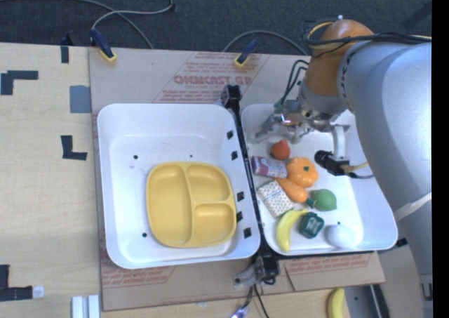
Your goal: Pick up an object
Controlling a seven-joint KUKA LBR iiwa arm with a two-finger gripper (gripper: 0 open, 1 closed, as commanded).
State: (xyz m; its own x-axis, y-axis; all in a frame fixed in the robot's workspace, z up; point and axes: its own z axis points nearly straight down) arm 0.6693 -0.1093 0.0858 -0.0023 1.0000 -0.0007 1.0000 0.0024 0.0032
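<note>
Plastic toy food is heaped in the right bin, where a small red tomato lies just below the gripper, whose state cannot be told. The approach step is judged to be in hand; a descent onto that smooth, round piece is called for next.
</note>
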